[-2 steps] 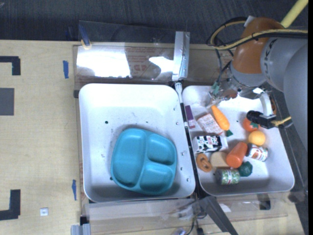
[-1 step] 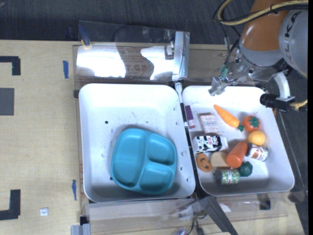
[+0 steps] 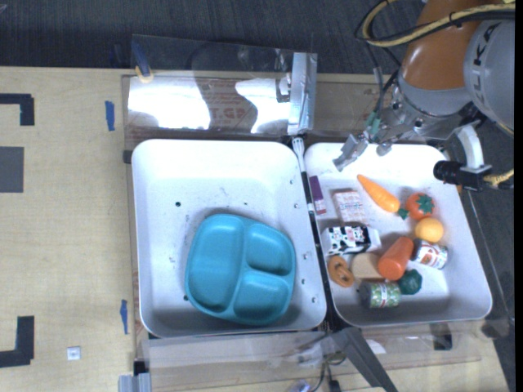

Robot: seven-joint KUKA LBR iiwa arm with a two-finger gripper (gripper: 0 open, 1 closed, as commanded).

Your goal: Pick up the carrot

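Reaching in over the far edge of the right bin (image 3: 478, 296), the arm (image 3: 458, 43) hangs its claw (image 3: 356, 152) above that bin's far-left corner, and from this slant I cannot tell how the claw is set, wide or narrow; nothing shows in it. To the claw's left, past the divider, lies the left bin (image 3: 155, 170) with a blue tray (image 3: 241, 272), well apart from the work and no part of it.

Nearer the camera than the claw sits a crowd. A pink packet (image 3: 350, 205) lies just below the claw, a black-and-white carton (image 3: 350, 238) below that, and a red-orange bottle (image 3: 395, 257) further down and to the right. Beyond them are a small can (image 3: 431, 256), a green tin (image 3: 381, 295), a pretzel (image 3: 339, 270), a tomato (image 3: 420, 204) and a small orange (image 3: 430, 230).

The carrot (image 3: 380, 193) lies close to the claw, a little right of it and toward the camera, slanting from upper left to lower right, with its thick end near the tomato and the packet just beside its other flank.

To do this well, I judge the claw should shift that short way over the carrot's middle, turn so it closes across the slant and not along it, and come down with room on both sides. The risk is catching the packet or nudging the tomato.
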